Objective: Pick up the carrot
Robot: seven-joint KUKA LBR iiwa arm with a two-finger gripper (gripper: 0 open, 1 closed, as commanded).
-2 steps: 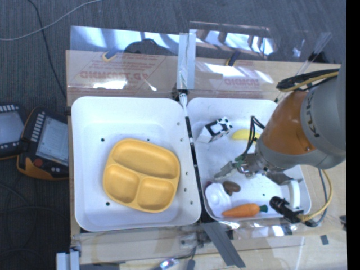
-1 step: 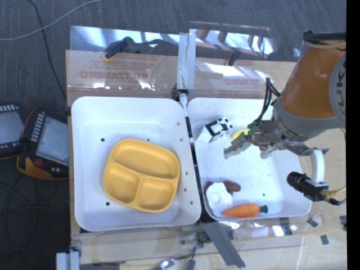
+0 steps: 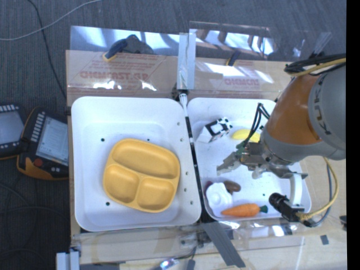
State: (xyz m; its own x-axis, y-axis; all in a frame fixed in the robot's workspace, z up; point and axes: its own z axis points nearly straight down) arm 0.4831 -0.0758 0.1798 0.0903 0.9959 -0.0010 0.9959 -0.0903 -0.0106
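Right now the carrot (image 3: 243, 210) lies flat in the right bin (image 3: 198, 151), close to the bin's near wall, with its green end pointing right. Nothing is touching it. Just to the left of the carrot, and a little farther back, sits a small white thing (image 3: 218, 196). A brown lump (image 3: 230, 187) lies just behind the carrot, next to that white thing. To the right of the carrot there is a black part (image 3: 281, 205) with cables.

The gripper (image 3: 247, 161) hangs above the bin, farther back than the carrot and well apart from it. I cannot tell how its claw stands, because the arm's (image 3: 298, 117) grey and orange body covers a lot of it. No carrot is between its fingers.

Farther back from the carrot, a yellow thing (image 3: 243, 134) pokes out beside the arm, and a black and white toy (image 3: 217, 127) lies to its left.

Far to the left of the carrot, the left bin (image 3: 90, 117) holds a yellow tray (image 3: 142, 174) with three parts.
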